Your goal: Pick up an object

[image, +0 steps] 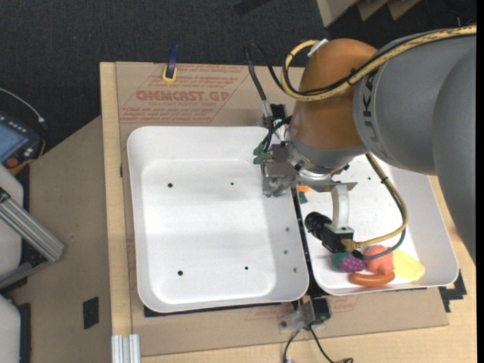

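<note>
My gripper [274,178] hangs over the inner edge of the left bin [151,203], close to the divide between the two bins. The grey arm and its orange band cover much of the right bin [431,225]. Several small toys lie bunched in that bin's front corner: a purple grape cluster [350,263], a pink piece [379,259], a yellow piece [409,267] and an orange-red sausage shape [370,278]. A small orange bit [302,190] peeks out just right of the gripper. I see nothing held.
The bins rest on a brown cardboard sheet [181,89] with a blue and yellow clip [172,65] at its far edge. Dark floor surrounds the bench. A metal rail [26,225] and a device stand at the left.
</note>
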Robot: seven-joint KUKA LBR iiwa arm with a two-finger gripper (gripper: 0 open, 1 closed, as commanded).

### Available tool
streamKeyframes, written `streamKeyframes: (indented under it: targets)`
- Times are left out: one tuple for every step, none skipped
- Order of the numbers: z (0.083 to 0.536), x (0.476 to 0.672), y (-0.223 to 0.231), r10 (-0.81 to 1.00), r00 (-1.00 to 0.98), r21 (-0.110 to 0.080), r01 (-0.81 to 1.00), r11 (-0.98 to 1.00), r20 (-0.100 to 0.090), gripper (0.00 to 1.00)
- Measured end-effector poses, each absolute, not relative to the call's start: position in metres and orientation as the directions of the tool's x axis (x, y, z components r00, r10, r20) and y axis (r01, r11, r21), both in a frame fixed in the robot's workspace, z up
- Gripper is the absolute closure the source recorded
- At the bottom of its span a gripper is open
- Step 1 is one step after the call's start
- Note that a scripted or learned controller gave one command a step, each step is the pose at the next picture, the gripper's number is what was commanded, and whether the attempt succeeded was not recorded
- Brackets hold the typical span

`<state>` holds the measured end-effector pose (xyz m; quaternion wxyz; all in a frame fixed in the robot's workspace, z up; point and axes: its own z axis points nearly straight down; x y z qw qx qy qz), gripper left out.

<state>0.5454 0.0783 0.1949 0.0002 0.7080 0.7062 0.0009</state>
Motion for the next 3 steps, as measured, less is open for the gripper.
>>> streamKeyframes:
  targets:
    - [0.253, 0.563, 0.085, 1.000, -0.001, 0.007, 1.000, 0.001, 0.001, 1.00]
    - [0.200, 0.555, 0.029, 1.000, 0.006, -0.007, 1.000, -0.006, -0.003, 1.00]
    - [0.183, 0.561, 0.042, 1.000, -0.001, -0.005, 1.000, 0.001, 0.001, 1.00]
